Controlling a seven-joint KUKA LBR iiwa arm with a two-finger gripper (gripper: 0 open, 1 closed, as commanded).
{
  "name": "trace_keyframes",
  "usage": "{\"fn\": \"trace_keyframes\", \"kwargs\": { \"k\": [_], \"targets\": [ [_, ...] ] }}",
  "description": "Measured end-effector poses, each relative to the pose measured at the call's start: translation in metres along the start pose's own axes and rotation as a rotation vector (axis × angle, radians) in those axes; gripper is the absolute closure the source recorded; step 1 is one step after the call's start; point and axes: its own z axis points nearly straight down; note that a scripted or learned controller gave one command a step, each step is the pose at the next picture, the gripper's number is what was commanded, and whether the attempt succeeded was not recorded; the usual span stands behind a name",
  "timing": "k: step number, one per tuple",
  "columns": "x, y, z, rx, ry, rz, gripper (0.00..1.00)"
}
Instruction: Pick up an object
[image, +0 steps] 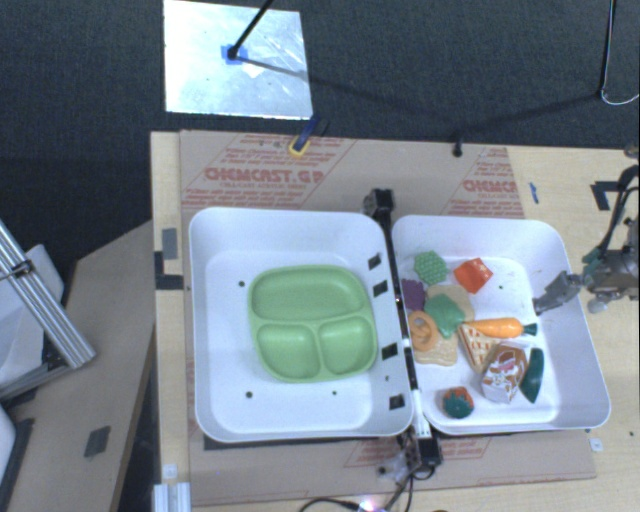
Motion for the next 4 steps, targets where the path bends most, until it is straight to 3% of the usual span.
{"fn": "trace_keyframes", "kwargs": {
  "k": [1,3,4],
  "targets": [
    [0.000,0.002,-0.005,-0.010,-0.003,-0.003,0.00],
    [-0.002,0.000,0.110,-0.007,-0.001,-0.002,0.00],
    [-0.002,0.012,0.159,-0.010,0.000,-0.001,0.00]
  ]
}}
